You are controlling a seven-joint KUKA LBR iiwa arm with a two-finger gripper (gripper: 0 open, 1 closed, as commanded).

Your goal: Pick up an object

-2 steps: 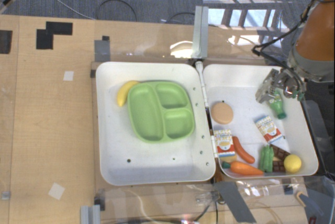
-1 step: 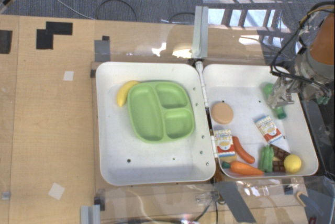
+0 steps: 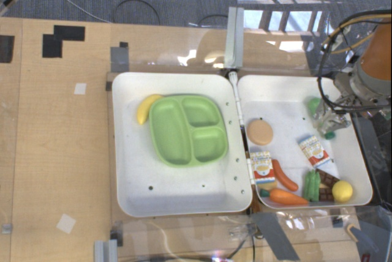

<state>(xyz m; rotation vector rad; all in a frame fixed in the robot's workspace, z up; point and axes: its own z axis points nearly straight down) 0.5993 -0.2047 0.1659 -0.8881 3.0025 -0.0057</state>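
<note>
The arm comes in from the right, and its gripper (image 3: 329, 123) hangs low over the far right part of the right bin (image 3: 288, 92). I cannot tell how it is set. A small green object (image 3: 314, 106) lies just beside it. In the same bin are a round tan cookie (image 3: 260, 131), two small cartons (image 3: 262, 167), a carrot (image 3: 288, 197) and a lemon (image 3: 342, 191). The left bin (image 3: 177, 193) holds a green divided plate (image 3: 187, 130) and a banana (image 3: 146, 108) touching its edge.

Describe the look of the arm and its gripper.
The arm is grey with an orange band above the wrist. Black cables, with a yellowish one among them, loop beside it. The gripper is a small metallic, partly see-through assembly with a green tint; finer markings are too blurred to read.
</note>
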